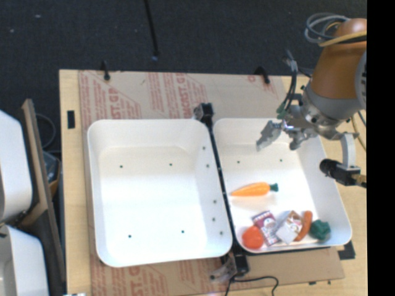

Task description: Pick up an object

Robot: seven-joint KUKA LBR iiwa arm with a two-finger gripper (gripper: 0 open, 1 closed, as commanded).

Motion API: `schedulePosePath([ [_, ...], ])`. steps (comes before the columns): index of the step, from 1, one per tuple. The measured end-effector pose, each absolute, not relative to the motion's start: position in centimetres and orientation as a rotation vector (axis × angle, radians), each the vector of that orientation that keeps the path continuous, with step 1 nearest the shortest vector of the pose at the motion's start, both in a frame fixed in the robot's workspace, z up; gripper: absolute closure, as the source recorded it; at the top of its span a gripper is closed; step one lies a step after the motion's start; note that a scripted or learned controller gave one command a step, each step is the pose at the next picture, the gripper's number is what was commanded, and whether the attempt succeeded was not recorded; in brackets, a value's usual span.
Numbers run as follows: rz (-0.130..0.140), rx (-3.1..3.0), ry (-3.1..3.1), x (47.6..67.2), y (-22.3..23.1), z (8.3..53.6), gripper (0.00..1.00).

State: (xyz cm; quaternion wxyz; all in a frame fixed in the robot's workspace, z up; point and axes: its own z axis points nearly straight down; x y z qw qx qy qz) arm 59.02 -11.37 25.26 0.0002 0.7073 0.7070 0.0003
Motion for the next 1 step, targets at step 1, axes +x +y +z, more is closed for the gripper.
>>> schedulePosePath([
  [1,-0.002,2.225,2.219,53.30,-12.07,23.02,0.00],
])
